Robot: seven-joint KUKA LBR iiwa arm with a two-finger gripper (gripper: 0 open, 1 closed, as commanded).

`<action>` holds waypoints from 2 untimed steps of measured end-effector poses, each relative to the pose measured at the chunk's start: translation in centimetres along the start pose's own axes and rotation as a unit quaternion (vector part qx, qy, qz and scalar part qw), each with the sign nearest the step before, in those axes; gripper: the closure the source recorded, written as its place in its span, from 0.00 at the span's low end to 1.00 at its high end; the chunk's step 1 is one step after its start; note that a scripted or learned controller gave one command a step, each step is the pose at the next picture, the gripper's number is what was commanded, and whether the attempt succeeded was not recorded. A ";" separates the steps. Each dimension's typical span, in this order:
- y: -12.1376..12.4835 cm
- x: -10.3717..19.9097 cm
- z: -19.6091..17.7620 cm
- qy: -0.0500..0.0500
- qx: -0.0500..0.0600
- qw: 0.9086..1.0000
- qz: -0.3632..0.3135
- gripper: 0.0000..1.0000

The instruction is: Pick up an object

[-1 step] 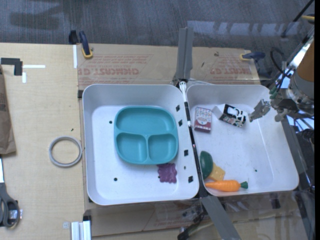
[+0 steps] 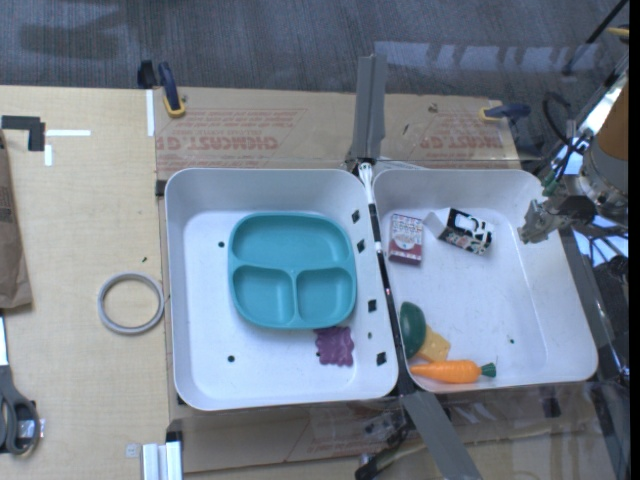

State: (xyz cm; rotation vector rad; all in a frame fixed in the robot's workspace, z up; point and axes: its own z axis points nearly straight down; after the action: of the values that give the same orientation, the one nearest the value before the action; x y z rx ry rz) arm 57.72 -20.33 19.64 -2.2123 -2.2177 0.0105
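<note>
Gripper [image 2: 537,223] hovers at the right bin's [image 2: 545,343] far right rim, its opening impossible to judge, well apart from the carrot [image 2: 450,371] and small box [image 2: 406,239].

I count two white bins on the counter [image 2: 80,228]: the left bin [image 2: 190,298] at the frame's centre and the right bin [image 2: 540,318] beside it. The left bin holds two things: one teal divided plate [image 2: 293,270] and one purple toy [image 2: 335,345] at its lower edge. The right bin holds five: one small red-and-white box [image 2: 406,239], one black-and-white object [image 2: 467,231], one green piece [image 2: 412,321], one yellow piece [image 2: 435,346] and one orange carrot [image 2: 450,371]. Outside the bins, at the frame's left, I count one grey ring [image 2: 131,301]. At the upper right edge I have one gripper [image 2: 535,223].
</note>
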 end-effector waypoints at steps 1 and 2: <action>-0.8 -1.3 10.2 0.000 -0.003 0.997 0.080 1.00; -0.6 -0.8 10.2 0.004 -0.001 0.997 0.078 0.00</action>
State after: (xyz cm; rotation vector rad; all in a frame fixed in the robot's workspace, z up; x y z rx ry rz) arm 56.98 -21.07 9.41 -2.3767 -2.0366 0.0001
